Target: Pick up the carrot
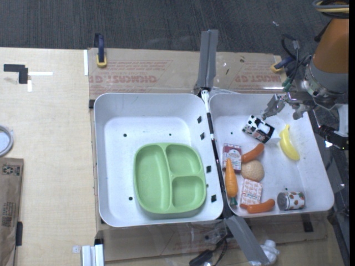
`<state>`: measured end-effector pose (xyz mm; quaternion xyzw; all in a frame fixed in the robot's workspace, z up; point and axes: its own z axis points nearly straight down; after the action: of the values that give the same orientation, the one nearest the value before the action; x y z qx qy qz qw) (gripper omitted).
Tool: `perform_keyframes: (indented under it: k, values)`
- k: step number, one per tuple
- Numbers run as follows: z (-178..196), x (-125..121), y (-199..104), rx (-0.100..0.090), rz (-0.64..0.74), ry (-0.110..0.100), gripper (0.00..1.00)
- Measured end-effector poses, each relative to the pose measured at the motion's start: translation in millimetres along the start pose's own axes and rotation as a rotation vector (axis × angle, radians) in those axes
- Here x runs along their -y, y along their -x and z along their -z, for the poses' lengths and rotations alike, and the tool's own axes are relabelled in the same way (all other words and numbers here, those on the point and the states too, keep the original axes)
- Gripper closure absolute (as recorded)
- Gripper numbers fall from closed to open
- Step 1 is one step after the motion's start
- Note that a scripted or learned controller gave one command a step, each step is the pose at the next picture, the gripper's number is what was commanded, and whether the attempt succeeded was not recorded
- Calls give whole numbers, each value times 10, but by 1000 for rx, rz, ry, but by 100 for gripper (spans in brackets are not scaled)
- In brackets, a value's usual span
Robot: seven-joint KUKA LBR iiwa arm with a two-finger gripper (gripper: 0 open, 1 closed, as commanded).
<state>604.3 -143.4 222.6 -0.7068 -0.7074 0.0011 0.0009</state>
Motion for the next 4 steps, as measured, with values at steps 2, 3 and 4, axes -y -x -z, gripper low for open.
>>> perform_keyframes:
  k: [2,3,4]
  values:
    - [-898,1268,22,-1,73,0,0]
    - [-897,1268,23,-1,73,1,0]
    - [-897,1268,23,-1,73,1,0]
